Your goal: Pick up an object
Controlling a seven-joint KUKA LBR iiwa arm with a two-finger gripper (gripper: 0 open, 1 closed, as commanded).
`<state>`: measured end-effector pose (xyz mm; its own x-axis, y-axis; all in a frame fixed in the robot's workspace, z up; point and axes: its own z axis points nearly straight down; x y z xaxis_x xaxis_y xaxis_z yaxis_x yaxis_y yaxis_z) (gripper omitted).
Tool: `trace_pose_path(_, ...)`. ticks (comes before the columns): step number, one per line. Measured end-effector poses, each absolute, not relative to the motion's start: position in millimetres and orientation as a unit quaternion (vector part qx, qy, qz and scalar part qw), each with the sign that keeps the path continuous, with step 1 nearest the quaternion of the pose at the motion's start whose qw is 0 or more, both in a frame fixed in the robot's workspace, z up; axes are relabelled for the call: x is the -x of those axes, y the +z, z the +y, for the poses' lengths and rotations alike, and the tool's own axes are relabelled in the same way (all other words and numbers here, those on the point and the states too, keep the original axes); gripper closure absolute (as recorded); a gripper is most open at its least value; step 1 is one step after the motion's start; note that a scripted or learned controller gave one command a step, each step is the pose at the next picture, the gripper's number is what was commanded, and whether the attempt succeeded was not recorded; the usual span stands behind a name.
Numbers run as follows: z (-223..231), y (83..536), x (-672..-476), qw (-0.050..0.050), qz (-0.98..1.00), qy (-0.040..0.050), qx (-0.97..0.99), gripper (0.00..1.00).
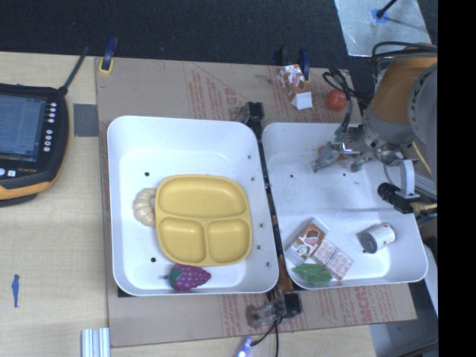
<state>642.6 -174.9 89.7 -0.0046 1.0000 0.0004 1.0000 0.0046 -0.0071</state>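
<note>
Toward two o'clock of the right bin (282,199), the gripper (338,155) hangs low over the bin's upper floor, reaching in from the arm (401,103) at three o'clock; whether it is open or closed cannot be told from this view, and nothing can be seen held in it; the pick, by this evidence, is not yet made. Candidates lie toward the bin's six o'clock edge: a small printed carton (318,245) tilted at about seven o'clock, a green leaf-like piece (311,275) touching it just below, and a white cylinder with a dark end (377,238) at about five o'clock, well apart from the gripper. Across the divide, the left bin (123,199) carries a yellow sectioned plate (202,219) at its centre, a pale ridged item (144,205) tucked against the plate's nine o'clock side, and a purple grape bunch (189,277) at six o'clock. Beyond the bins, at twelve o'clock on the worktop (44,274), sit a small box (294,80) and a red ball (337,100). What seems left is everything: choosing a piece, descending, closing and lifting.
</note>
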Motion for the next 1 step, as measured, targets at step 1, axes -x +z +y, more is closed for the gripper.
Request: trace_pose_path(1,-212.1,92.3,-656.4,0.001,-0.708,0.0007,0.706,0.0)
